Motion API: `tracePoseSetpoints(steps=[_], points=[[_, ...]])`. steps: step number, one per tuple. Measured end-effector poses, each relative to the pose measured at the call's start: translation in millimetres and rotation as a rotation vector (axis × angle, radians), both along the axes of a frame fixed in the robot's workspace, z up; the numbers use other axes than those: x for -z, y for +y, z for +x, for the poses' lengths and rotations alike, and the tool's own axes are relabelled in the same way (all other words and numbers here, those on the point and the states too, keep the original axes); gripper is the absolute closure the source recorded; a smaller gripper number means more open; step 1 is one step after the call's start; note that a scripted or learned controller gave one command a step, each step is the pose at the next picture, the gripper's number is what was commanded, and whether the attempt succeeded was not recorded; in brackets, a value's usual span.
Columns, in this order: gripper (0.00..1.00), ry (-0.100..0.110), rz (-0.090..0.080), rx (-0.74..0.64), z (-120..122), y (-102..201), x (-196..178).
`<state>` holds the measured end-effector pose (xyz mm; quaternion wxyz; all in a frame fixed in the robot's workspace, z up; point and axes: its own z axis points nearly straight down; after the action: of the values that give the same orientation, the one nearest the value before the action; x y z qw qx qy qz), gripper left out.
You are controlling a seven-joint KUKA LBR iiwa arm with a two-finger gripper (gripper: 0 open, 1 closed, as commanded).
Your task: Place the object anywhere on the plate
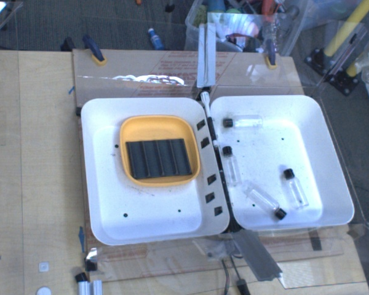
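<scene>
Plate (160, 128): yellow, in the left bin (104, 183), bearing a dark ribbed block (158, 158) whose long axis runs 9 to 3 o'clock.
Vials: four clear, black-capped, in the right bin (320, 165).
Top vial (241, 122): cap toward 9.
Middle vial (230, 163): cap toward 12.
Lower vial (265, 200): cap toward 4.
Right vial (293, 187): cap toward 11.
Pincer: cannot tell.

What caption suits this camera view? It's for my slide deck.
Yellow plate holding a dark ridged insert in the left bin; four clear vials in the right bin.
</scene>
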<state>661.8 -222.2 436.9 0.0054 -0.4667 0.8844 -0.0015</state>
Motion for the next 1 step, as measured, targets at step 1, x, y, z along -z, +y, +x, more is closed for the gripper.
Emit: tracePoseSetpoints(steps=[1], points=[[1.00,0.007,-0.001,-0.245,-62.3,-0.3,15.7]])
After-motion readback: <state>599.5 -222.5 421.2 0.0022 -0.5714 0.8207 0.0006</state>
